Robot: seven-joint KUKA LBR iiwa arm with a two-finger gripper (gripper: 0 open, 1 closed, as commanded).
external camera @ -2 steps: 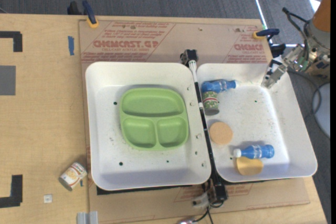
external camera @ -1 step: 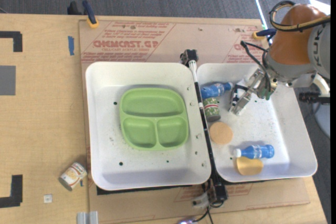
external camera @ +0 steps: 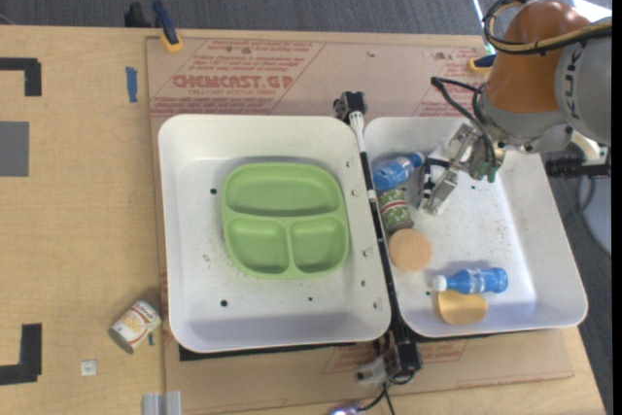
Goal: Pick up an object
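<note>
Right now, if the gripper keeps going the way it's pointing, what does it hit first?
Probably the green-labelled bottle beside the blue item; the gripper points down-left toward them. Depth is unclear.

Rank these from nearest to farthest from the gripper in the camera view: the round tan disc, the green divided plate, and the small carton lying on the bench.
Measured from the gripper in the right bin:
1. Round tan disc, just below it in the same bin.
2. Green divided plate, in the left bin.
3. Small carton, on the bench outside the bins, far lower left.
</note>
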